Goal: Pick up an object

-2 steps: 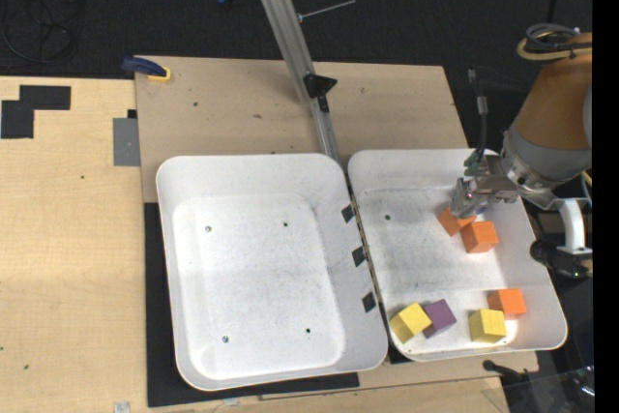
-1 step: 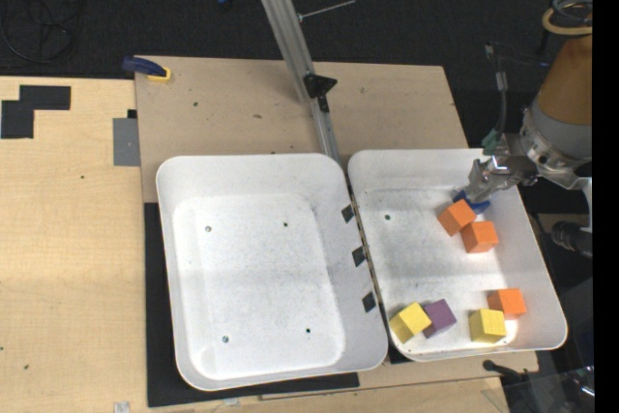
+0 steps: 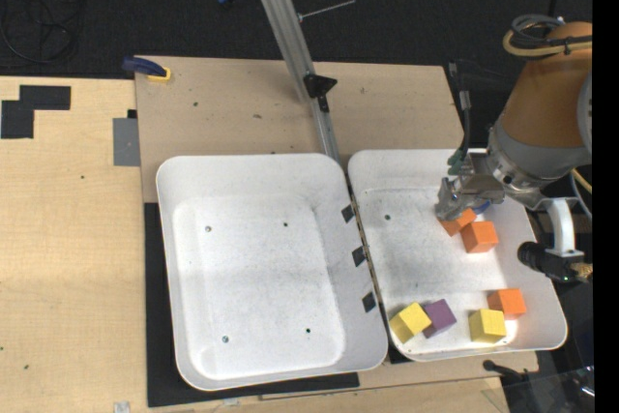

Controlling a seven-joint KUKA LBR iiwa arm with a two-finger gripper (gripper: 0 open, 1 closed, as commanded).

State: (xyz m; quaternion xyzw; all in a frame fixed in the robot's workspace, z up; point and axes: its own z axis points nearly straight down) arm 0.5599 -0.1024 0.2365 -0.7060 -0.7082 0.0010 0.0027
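Bench (image 3: 242, 106): pale wood surface carrying two shallow white bins side by side. No brand, label or legible writing can be made out on any item.

Left bin (image 3: 256, 271): white, speckled floor, a few small dark dots.

Right bin (image 3: 411, 237): white, holds all the blocks listed below.

Arm (image 3: 542, 111): grey, with an orange band above the wrist, reaching in from the right over the right bin's upper right part.

Claw (image 3: 455, 208): grey metal, lowered over the right bin, directly above and touching or nearly touching an orange block (image 3: 455, 223). Whether it is released or clenched cannot be told; the block is partly hidden beneath it.

Second orange block (image 3: 480, 236): just beside the first, to its lower right.

Third orange block (image 3: 509, 303): near the bin's lower right corner.

Yellow block (image 3: 487, 325): just below the third orange block.

Second yellow block (image 3: 412, 320): lower left of the bin, touching a purple block (image 3: 440, 315).

Aluminium rail (image 3: 287, 24): slanted, standing behind the bins.

Blue-and-yellow clamp (image 3: 147, 68): on the bench's far left corner.
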